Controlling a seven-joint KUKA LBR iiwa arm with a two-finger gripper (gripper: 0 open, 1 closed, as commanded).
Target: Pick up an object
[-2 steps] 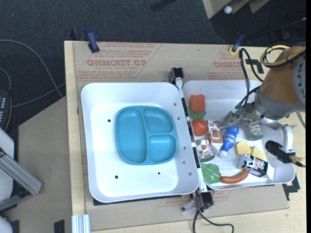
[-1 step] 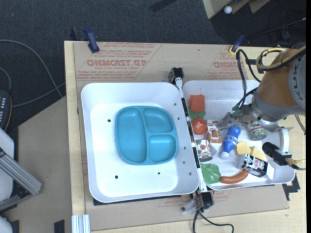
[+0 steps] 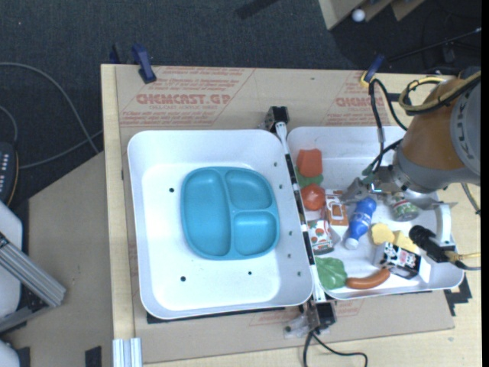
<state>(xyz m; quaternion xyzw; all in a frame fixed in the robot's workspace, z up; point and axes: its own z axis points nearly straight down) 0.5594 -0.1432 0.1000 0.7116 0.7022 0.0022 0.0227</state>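
In left bin (image 3: 153, 205): glossy blue tray (image 3: 228, 210) (3 rounded compartments).

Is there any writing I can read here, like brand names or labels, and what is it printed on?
"CHEMCAST GP": red print, seen upside down, repeated across the brown board under the bins.
Small cartons in the right bin: printed, too small to read.
Black-and-white packet: markings too blurred to read.
Blue bottle: no legible label.
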